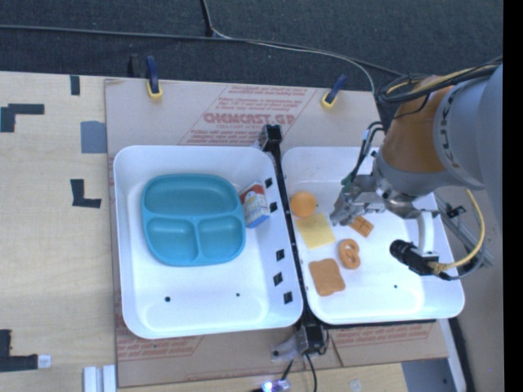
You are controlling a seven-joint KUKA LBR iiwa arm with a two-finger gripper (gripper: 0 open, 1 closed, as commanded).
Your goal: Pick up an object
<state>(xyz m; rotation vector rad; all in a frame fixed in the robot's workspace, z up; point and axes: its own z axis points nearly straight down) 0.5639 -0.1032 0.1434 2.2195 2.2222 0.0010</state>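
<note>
My gripper (347,215) hangs low over the middle of the right bin (409,300). Just below and right of it lies a small orange piece (363,227), close to the tip; whether they touch I cannot tell. A yellow cheese slice (315,232) lies to the gripper's left, with an orange ball (303,203) above it. An orange pretzel-shaped ring (350,253) and a brown toast piece (327,277) lie nearer the front.
The left bin (139,300) holds a blue divided plate (194,219) and a small can (255,205) by the centre wall. A black divider (282,235) runs between the bins. The arm's grey body (433,145) and a cable (458,260) cover the right bin's right side.
</note>
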